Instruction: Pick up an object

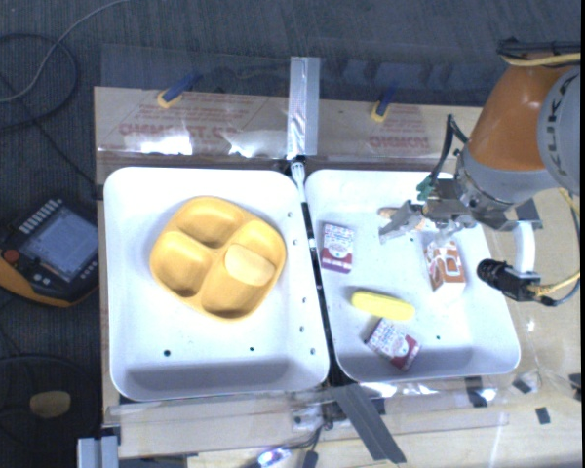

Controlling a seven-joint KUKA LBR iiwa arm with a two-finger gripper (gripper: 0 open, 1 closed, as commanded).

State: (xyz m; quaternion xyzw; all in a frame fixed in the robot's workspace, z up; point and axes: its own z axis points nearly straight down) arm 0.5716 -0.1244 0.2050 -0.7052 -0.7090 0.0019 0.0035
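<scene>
The gripper [409, 217] hangs over the right bin [487, 349] with fingers spread and nothing between them, a white-and-orange packet [446, 264] close at its four o'clock and a yellow banana-shaped piece [382, 306] farther off at six o'clock.

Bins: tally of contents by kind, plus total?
Yellow sectioned dish, left bin: 1
Red-and-white packets, right bin: 3 (packet by the divider, packet below the gripper, packet near the front rim)
Yellow oblong piece, right bin: 1
Total: 5
</scene>
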